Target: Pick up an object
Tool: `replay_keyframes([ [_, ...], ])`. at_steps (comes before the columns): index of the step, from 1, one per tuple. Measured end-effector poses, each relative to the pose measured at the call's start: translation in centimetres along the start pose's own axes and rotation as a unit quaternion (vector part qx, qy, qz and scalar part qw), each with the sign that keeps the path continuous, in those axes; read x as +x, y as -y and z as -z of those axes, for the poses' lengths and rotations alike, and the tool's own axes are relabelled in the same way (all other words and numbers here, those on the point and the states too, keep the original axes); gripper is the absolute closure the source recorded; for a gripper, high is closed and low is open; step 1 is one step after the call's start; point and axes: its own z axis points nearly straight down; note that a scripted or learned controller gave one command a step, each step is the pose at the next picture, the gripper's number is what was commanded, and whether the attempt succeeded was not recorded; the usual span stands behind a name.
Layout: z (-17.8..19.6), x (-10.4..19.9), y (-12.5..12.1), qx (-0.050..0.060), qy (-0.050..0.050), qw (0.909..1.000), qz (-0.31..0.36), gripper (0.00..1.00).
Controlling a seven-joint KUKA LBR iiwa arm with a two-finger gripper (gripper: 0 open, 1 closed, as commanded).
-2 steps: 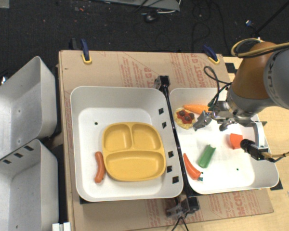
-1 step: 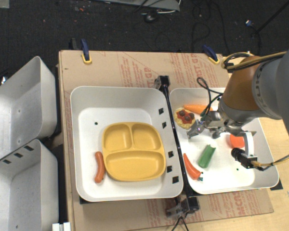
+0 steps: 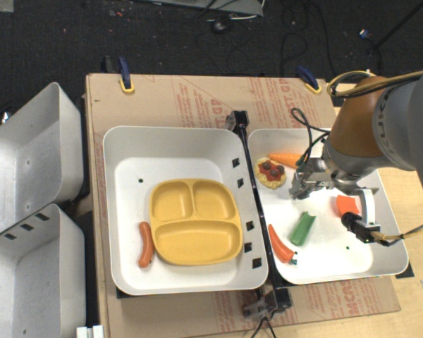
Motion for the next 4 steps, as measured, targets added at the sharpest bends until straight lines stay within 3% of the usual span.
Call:
replay_keyframes([
  [2,10.2,0.5,-0.8,-0.003,0.001,1.0000,0.003,1.00],
  [4,12.1,9.6,0.7,0.001,-0.001,1.0000,0.005,1.00],
])
